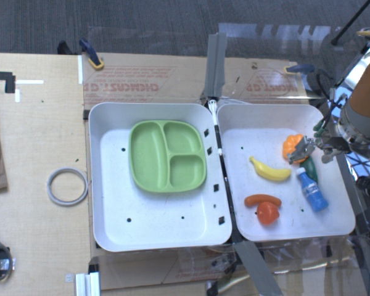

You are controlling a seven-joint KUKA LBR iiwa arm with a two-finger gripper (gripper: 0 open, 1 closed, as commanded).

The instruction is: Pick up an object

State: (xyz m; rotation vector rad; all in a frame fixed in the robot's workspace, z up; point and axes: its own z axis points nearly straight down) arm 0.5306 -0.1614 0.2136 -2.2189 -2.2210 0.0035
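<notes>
Two white bins sit side by side on the bench, and the action is all on the right. The arm (pixel 362 97) comes in from the right edge, its orange band just visible, and the gripper (pixel 301 151) hangs low over the right bin (pixel 246 134), right at the orange pepper (pixel 291 145). The dark metal of the gripper overlaps the pepper's right side, so they look touching or very nearly so. Whether the gripper is spread wide or closed narrow I cannot tell from this angle, and nothing shows clearly caught in it.

Just below the gripper, a small green item (pixel 309 168) (dark, hard to identify) pokes out, and below that lies a blue bottle (pixel 312 191) on its side, angled toward the bin's lower right corner. A yellow banana (pixel 270 170) lies in the middle of the bin, just left of the pepper. Nearer the front edge sits a red sausage (pixel 263 199) with a red tomato (pixel 267 212) touching it from below.

Over in the left bin (pixel 105 165), a green divided plate (pixel 168 156) rests flat in the upper half. Out on the bench to the left lies a ring of tape (pixel 68 185), well apart from both bins.
</notes>
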